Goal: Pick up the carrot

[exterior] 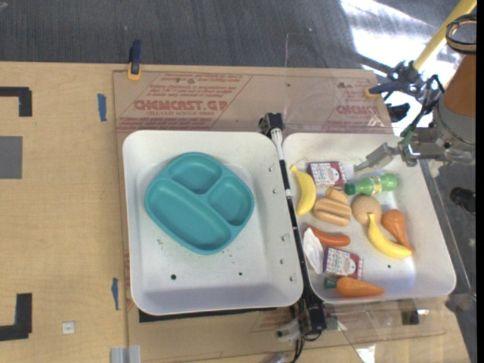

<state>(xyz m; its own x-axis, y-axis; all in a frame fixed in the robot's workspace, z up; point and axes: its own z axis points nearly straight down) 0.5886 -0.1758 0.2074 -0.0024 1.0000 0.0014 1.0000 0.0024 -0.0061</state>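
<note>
Carrot at bin's near edge — snack packet just beside.

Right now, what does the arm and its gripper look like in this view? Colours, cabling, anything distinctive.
The arm enters at the right edge: an orange-brown band with grey housing below it. A yellow strut runs diagonally at the upper right, and dark cable loops and black clips cluster around the wrist. The two-finger gripper ends in a slim pale grey metal finger. No markings are readable.

The arm is cut off at the right edge.
</note>
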